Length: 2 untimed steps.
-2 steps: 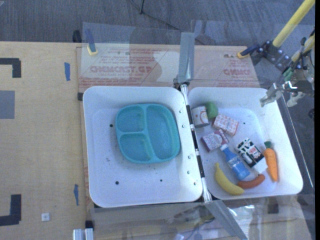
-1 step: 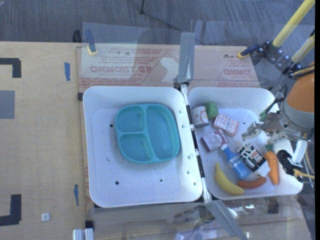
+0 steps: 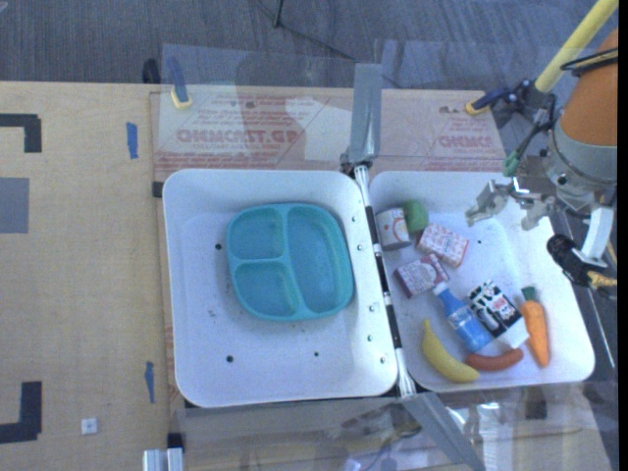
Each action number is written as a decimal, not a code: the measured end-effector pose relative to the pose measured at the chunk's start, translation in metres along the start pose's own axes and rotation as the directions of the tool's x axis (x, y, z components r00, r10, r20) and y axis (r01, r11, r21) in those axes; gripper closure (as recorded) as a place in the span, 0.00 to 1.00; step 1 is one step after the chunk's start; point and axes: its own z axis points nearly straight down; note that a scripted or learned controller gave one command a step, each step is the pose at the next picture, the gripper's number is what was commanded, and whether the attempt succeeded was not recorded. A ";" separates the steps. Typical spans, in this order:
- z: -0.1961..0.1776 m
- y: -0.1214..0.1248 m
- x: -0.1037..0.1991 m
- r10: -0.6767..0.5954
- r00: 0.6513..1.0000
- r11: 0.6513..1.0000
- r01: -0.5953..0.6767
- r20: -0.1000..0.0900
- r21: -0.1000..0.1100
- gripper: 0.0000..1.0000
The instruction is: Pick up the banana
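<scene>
While the teal plate [image 3: 290,260] fills the left bin [image 3: 186,292], the banana [image 3: 444,355] lies in the right bin [image 3: 574,356].

Glossy plastic banana [image 3: 444,354], smooth

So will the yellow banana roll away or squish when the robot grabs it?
Probably not roll: the banana is curved and lies flat in the right bin. It looks like smooth toy plastic, so likely stiff, light and a bit slippery. Pushed, it might spin against the sausage touching its end.

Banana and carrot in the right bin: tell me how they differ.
The banana is yellow and curved; the carrot is orange, straight, with a green top. The banana lies by the bin's left wall, the carrot near its right edge. Both lie flat toward the front of the right bin.
</scene>
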 end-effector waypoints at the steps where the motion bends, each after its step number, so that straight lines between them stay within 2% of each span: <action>1: 0.072 -0.061 0.042 0.010 1.000 1.000 -0.010 -0.001 0.003 0.00; 2: 0.033 -0.072 0.038 -0.057 0.998 0.998 0.057 0.000 0.000 0.00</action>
